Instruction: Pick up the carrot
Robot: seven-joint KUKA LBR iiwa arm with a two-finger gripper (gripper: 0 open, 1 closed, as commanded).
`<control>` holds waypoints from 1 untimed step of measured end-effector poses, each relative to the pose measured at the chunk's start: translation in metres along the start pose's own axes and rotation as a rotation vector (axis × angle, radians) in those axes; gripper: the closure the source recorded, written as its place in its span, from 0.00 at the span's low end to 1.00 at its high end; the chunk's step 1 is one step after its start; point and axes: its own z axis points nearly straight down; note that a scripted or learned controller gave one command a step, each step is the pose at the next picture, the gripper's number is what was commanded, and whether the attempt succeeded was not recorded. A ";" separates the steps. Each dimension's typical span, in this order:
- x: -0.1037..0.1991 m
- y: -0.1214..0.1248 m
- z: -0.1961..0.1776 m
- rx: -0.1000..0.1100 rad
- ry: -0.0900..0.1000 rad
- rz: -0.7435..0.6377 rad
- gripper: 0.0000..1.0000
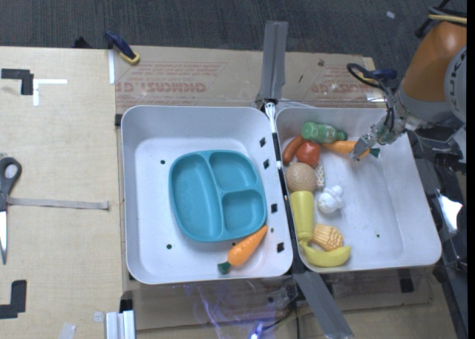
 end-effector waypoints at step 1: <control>0.041 0.041 -0.078 -0.006 -0.002 -0.159 1.00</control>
